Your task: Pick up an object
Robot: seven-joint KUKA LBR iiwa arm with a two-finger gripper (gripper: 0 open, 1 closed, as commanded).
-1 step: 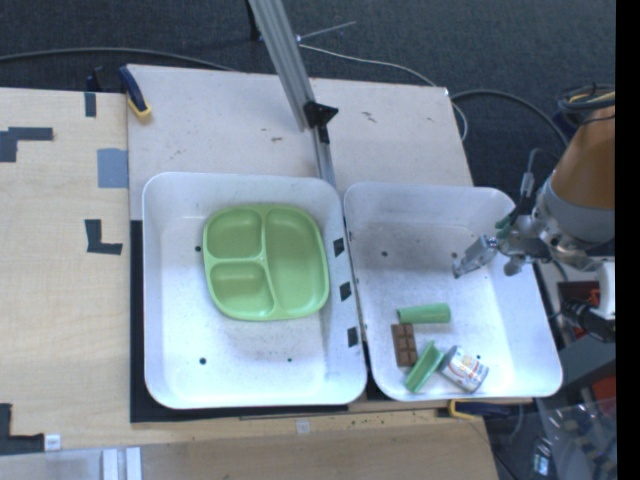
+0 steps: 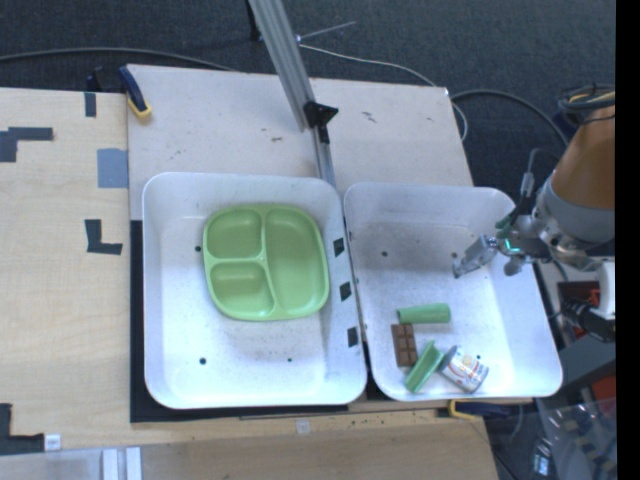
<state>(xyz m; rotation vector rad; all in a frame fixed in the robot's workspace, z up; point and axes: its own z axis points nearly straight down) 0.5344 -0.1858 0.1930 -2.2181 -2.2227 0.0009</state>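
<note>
Two shallow white bins sit side by side on the worktop (image 2: 250, 118), and the arm (image 2: 585, 183) is in from the right, grey with its orange band showing at the edge. The pincer (image 2: 470, 261) hangs over the right bin (image 2: 400, 208), up in that bin's right-hand half, pointing left toward the middle. Can I call the fingers? No, they are too small and blurred here to say whether they are apart or together, and nothing shows between them.

Down in the near part of the right bin, the objects are bunched up. A green bar (image 2: 423, 314) lies flat, roughly level across the view. Just below and to its left is a brown chocolate-like block (image 2: 404, 345), standing lengthwise toward the near wall. Beside that, a second green piece (image 2: 424, 367) lies tilted on a diagonal, and touching or just beside its right end is a small white can-like object with red marking (image 2: 465, 370), lying on its side. All four sit well clear of the pincer, which is above and to the right of them in the view.

Over in the left bin (image 2: 165, 298), a light green divided plate (image 2: 266, 262) with three compartments rests flat near the middle, slightly toward the far side.

Beyond the bins, a grey metal pole (image 2: 285, 53) slants down across the worktop to the seam between the bins, and a blue and yellow item (image 2: 135, 93) lies at the far left corner.
</note>
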